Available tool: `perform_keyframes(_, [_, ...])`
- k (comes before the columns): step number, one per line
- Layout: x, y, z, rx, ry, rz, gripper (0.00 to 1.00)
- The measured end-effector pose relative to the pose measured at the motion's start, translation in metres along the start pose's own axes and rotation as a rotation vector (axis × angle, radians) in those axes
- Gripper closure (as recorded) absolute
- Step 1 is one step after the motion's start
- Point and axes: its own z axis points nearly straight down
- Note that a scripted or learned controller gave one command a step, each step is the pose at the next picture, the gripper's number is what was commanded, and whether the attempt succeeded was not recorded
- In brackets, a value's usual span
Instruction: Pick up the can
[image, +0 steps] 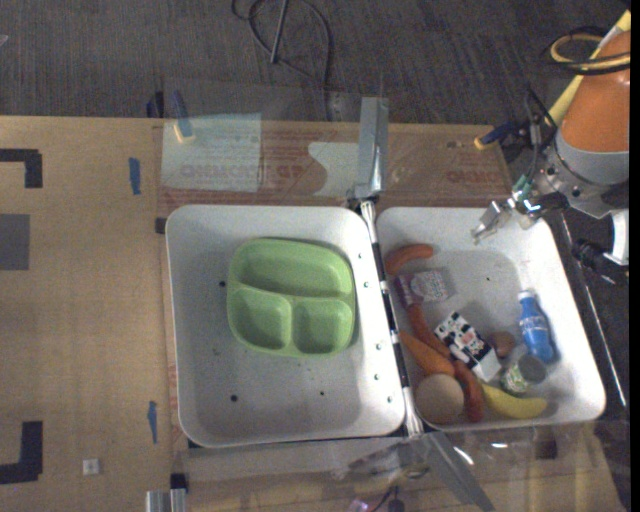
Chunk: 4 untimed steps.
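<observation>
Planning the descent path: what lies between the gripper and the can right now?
In the camera view, the gripper sits over the right bin's upper right corner; the can stands near its lower right. Between them is bare bin floor, with the blue bottle just above the can.

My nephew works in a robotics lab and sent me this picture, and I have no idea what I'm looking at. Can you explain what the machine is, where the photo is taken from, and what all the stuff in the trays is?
The photo comes from one fixed camera above a bench, looking down at a slant. The grey and orange shape at the upper right is a robot arm; its gripper, a two-finger claw, hangs over the far edge of the right bin with nothing in it. Two shallow white bins sit side by side. The left bin contains a green divided plate. The right bin is a jumble: a small can near the front, the thing the arm is meant to pick up, plus a blue bottle, a yellow banana, a black-and-white box, an egg-like ball, a small carton and several orange-red toy foods.
</observation>
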Motion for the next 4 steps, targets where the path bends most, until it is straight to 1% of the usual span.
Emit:
perform_keyframes(1, [0.009, -0.008, 0.102, 0.000, 0.001, 0.011, 0.00])
perform_keyframes(2, [0.008, -0.007, 0.091, -0.005, -0.001, 0.012, 1.00])
perform_keyframes(3, [0.046, 0.021, -0.022, 0.000, 0.001, 0.031, 1.00])
perform_keyframes(4, [0.046, 0.022, -0.033, -0.004, -0.002, 0.029, 1.00])
